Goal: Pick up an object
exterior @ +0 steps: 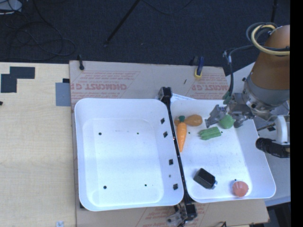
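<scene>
My gripper (227, 117) hangs over the back of the right bin (255, 174), its fingers spread open. A round green lump (227, 122) sits between them, and I cannot tell whether they touch it. Just to its left lies a long green pickle-like piece (209, 133). Further left lie an orange oval piece (193, 120) and a carrot (181, 135), the carrot against the divider. A black block (205, 178) and a pinkish-red ball (240, 188) rest near the bin's front edge.
The left bin (85, 126) adjoins the right one along a black divider (173, 145). Both stand on a cardboard sheet (118, 82). A black cylindrical part (272, 147) juts over the right bin's right rim. Cables loop above the arm's wrist (265, 32).
</scene>
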`<state>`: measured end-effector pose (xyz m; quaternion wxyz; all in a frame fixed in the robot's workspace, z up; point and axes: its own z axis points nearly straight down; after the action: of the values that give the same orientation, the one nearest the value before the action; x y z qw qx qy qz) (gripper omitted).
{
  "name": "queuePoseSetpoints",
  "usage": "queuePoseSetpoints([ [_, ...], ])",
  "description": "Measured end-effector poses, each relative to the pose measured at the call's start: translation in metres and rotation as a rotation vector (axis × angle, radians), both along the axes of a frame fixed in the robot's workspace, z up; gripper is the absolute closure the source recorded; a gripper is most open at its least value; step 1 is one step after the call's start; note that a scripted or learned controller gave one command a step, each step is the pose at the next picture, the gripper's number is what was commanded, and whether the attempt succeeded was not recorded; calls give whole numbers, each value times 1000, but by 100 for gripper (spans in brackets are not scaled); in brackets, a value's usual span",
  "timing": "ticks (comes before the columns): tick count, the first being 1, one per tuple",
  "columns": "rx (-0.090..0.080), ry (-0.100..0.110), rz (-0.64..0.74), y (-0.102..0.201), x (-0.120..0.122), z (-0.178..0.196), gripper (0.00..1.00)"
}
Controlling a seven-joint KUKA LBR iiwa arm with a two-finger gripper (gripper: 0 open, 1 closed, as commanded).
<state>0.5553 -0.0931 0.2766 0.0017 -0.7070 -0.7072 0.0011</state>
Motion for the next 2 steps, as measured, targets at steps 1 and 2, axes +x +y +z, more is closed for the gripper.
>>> queuePoseSetpoints([
  [1,3,-4,11,103,-76,72,0],
  [2,-2,-19,2,100,-20,267,0],
])
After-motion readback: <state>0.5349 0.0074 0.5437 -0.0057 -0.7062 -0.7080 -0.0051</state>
